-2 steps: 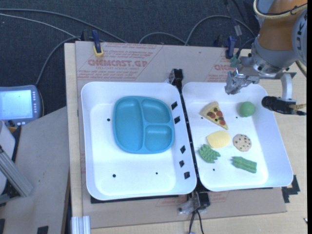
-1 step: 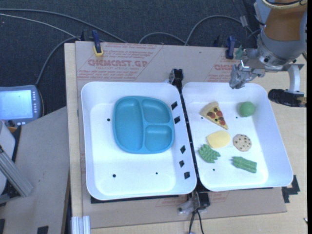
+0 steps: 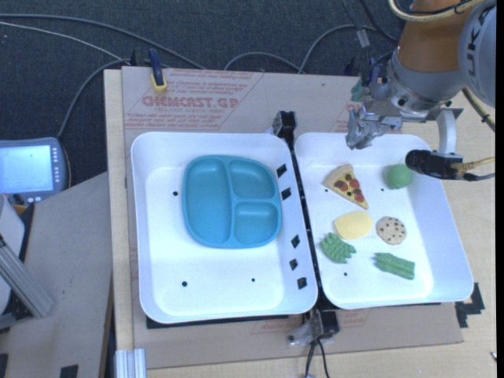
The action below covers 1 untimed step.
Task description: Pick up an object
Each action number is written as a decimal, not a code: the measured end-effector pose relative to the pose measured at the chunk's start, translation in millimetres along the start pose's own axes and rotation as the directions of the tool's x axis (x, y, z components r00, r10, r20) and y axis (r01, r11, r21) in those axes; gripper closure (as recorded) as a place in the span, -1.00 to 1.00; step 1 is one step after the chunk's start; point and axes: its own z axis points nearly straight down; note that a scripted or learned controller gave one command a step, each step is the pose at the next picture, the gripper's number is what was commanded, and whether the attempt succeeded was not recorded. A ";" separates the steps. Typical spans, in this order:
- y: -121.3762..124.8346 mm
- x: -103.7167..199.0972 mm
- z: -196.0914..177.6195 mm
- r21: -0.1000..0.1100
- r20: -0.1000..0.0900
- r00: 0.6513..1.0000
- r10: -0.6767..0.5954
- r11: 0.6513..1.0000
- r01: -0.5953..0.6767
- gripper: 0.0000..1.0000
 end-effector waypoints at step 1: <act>-25.5 49.3 16.5 0.003 0.000 1.000 0.000 1.000 0.000 1.00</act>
